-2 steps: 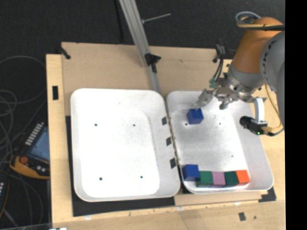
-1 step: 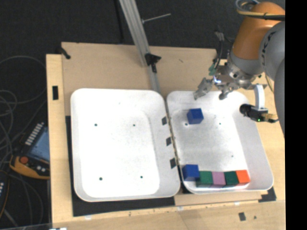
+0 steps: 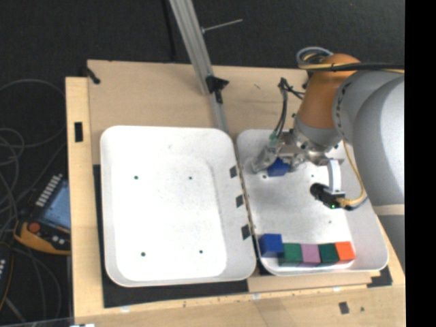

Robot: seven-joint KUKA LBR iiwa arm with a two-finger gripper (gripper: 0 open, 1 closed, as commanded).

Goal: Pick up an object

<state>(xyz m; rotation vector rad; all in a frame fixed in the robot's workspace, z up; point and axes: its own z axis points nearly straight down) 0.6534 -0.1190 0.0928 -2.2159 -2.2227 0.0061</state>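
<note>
Arm works the right-hand white plastic bin.
Its tool sits closed on a small blue block, far from the coloured row of cubes.

Gripper is seen low over the right bin, a blue block at its tip. Five blocks are lined along the near wall: blue, green, purple, dark green, orange.
</note>
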